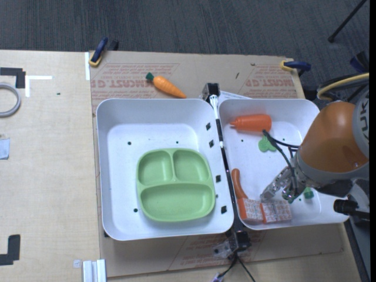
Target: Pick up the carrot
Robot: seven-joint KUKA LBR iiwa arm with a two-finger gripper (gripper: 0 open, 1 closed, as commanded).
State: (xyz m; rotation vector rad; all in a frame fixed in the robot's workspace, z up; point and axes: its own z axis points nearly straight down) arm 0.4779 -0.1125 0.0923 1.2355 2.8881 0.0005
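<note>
While we sit low in the right-hand shallow white bin (305, 113), the metal two-finger gripper (286, 188) hangs over the bin's front half, just above a small red-and-white packet (267, 211) lying at the front wall. We can't tell whether the pincer is open or closed; the wrist and the arm's orange band (332, 138) hide too much, and nothing shows between its tips.

Two candidates for the task's thing. A stubby orange carrot with a green top (254, 122) lies flat near the back of the same bin, long axis running left-right. A second small orange carrot with a green stem (165, 85) lies outside both bins on the brown cardboard sheet (135, 81), just behind the left-hand white bin (108, 157), which holds a green three-compartment plate (175, 184).

Our call: go for the one in the right bin, it's nearer. A green plastic leaf-shaped piece (268, 145) sits between us and it, and a slim orange stick-like item (237, 191) lies along the left wall. To do it well, we lift clear of the packet first, move toward the back wall, line the jaws across the carrot's short axis, and descend at mid-body, away from the tapered end. It's round, so it may roll if we close off-centre.
</note>
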